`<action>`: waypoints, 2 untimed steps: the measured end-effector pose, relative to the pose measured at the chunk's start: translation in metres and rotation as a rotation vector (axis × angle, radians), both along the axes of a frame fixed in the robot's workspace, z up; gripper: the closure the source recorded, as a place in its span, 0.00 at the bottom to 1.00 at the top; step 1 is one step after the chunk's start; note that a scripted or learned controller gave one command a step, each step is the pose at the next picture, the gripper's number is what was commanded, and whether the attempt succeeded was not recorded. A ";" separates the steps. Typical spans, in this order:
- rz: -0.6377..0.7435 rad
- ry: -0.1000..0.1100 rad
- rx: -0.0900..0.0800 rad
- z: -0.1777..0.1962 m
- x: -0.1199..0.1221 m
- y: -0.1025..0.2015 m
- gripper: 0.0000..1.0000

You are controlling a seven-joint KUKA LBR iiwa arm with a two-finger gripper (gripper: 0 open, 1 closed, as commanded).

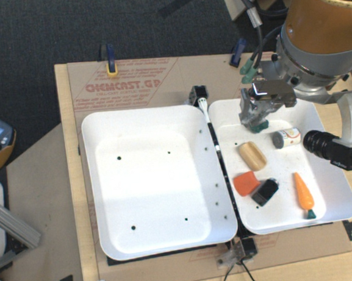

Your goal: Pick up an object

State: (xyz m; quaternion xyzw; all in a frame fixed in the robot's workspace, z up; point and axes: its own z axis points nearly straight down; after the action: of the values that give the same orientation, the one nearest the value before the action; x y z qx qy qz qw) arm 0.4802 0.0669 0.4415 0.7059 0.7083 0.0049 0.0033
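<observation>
Gripper: low over right bin, far end.
Green object: directly beneath fingertips.
Finger opening: cannot tell.

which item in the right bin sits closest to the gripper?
The tan block, just below the gripper. The carrot, red piece and black piece lie farther toward the front.

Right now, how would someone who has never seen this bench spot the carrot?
Look in the right bin, along its right side near the front corner. The carrot lies there, a long orange cone with a green tip, apart from the red block and black block.
</observation>
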 end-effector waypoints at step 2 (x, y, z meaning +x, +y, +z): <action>0.000 0.001 -0.001 -0.082 0.024 -0.027 1.00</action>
State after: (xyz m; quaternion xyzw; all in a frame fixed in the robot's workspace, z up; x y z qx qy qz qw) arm 0.5041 0.0395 0.3600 0.7059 0.7082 0.0040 0.0034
